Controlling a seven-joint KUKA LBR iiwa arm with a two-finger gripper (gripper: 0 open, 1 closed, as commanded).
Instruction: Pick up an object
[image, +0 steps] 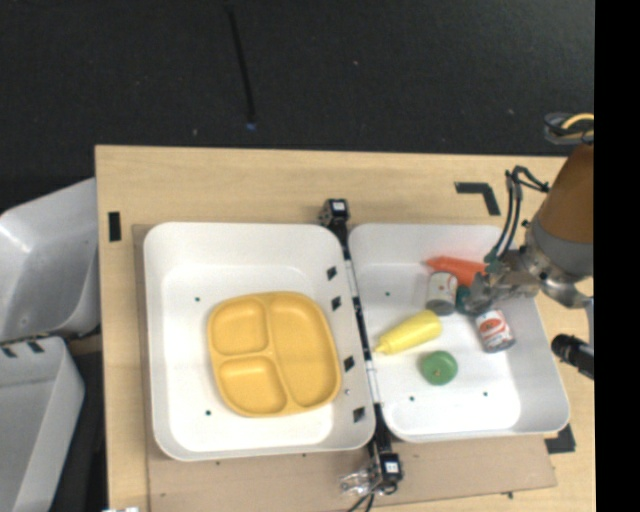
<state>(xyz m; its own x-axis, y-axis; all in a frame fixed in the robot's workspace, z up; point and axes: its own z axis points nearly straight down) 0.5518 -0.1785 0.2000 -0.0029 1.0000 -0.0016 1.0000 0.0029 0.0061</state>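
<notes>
The right bin (400, 405) holds an orange carrot (456, 267), a small grey can (440, 293), a yellow mustard bottle (407, 332), a green round object (437, 368) and a red-and-white can (493, 330) lying tilted. My gripper (484, 291) hangs low over the bin's upper right part, between the grey can and the red-and-white can, just below the carrot's right end. The wrist hides its fingers. Nothing is visibly held.
The left bin (180, 400) holds a yellow divided plate (272, 353). A black clip (335, 211) sits at the top of the seam between the bins. The arm's orange band (573, 200) and cables stand over the bench's right edge.
</notes>
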